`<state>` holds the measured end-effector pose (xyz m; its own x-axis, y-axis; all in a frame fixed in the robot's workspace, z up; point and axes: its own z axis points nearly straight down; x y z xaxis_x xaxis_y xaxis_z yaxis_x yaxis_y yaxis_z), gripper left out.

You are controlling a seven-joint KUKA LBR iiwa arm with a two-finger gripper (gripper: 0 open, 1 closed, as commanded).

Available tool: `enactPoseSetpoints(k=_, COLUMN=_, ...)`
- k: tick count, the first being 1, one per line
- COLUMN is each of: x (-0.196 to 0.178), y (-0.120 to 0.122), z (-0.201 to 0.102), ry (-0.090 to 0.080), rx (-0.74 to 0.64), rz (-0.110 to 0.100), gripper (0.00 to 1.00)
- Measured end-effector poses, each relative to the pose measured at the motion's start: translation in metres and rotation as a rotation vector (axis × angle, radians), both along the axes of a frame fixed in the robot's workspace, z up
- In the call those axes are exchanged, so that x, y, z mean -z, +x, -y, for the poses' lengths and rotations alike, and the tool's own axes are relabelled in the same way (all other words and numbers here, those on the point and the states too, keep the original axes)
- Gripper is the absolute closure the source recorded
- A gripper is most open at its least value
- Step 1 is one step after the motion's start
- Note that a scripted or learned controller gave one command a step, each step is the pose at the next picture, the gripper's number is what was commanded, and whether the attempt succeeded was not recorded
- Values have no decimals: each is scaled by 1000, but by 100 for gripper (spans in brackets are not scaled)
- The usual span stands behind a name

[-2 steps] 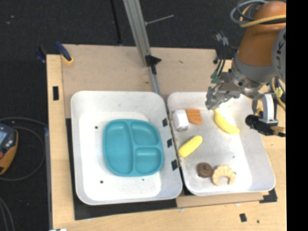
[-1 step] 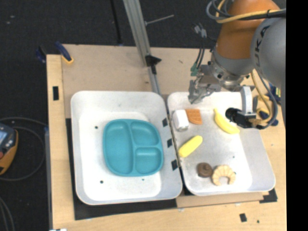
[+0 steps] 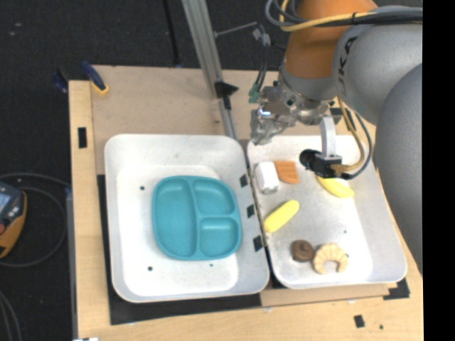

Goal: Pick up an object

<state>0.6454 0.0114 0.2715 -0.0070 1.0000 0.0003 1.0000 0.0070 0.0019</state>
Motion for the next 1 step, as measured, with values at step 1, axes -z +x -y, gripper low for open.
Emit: enactPoseSetpoints(k=1, x=10, y=7, z=-60, ry=1, rx=-1, rz=-1, gripper=100)
